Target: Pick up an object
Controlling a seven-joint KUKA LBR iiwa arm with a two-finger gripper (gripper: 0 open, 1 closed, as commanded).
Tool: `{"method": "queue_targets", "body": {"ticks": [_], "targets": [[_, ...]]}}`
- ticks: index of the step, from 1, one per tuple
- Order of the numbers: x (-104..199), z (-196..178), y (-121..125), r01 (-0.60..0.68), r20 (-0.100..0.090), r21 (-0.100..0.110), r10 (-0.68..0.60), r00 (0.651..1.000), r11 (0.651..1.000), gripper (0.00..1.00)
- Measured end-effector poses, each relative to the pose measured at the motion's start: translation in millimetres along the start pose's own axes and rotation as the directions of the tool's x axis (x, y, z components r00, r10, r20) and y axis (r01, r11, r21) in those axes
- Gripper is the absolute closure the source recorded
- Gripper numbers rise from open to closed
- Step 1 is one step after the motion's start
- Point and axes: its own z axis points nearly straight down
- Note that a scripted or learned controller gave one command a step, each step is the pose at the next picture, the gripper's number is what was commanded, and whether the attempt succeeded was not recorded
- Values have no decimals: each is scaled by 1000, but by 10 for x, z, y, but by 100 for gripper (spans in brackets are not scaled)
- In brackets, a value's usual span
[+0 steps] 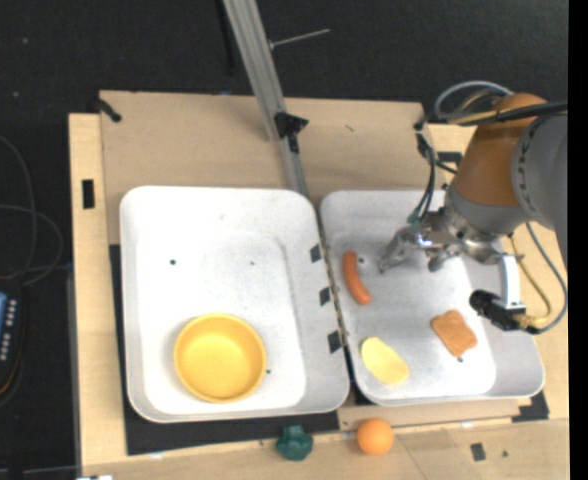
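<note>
Hovering over the right bin (514, 373), gripper (402, 250) with fingers spread, holding nothing. Sausage (355, 277) lies near, toward 8 o'clock of it, long axis running 11-to-5, by the bin's left wall.

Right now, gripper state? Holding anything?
Gripper: over the right bin, near the sausage; nothing visible between its fingers, open or shut cannot be told.
</note>
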Motion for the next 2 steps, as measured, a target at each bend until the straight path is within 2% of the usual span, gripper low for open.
{"method": "queue_targets", "body": {"ticks": [1,2], "targets": [[-9,-151,20,-4,-1,-8,4,1000,1000,100],[-91,-757,91,-1,1,-12,1,1000,1000,100]]}}
